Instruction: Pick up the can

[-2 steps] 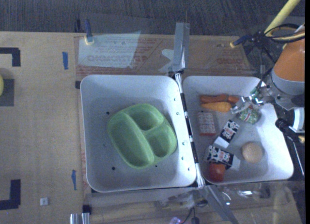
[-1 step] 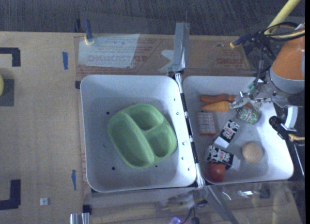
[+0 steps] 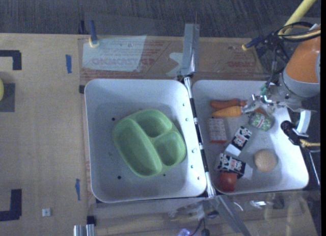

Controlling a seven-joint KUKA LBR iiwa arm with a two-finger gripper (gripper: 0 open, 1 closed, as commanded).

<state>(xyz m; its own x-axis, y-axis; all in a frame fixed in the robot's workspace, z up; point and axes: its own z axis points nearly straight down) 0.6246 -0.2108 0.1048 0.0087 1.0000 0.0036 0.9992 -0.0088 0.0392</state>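
Orange-banded arm (image 3: 304, 61) up top, reaching in over the right edge of the right bin (image 3: 277, 181), and that is the highest thing going. At its end the gripper (image 3: 260, 103) hangs over the bin's far right quarter, a tangle of bright metal, and from this slant I cannot tell whether it is spread or closed. Nothing can be seen clamped in it.

Right beside it on the near side sits the can (image 3: 261, 122), green, white and red, on the bin floor in the far right part. It looks just beside the gripper's metal, and whether the two touch is impossible to call.

Moving out: two carrots (image 3: 228, 107) lie side by side along the far edge, their tips pointing towards the gripper. Nearer the bin's left edge there is a pinkish flat packet (image 3: 216, 129). Next to that, towards the middle, a black-and-white carton (image 3: 241, 138) lies tilted, and a second black-and-white carton (image 3: 232, 164) lies closer to the near edge. A red round fruit (image 3: 228, 180) sits hard against the near edge, just beside that second carton. A tan bread roll (image 3: 265, 160) rests in the near right part, well apart from the can.

Over in the left bin (image 3: 102, 107), a green divided plate (image 3: 149, 142) sits around the middle. Both bins stand on the wooden bench (image 3: 41, 143).
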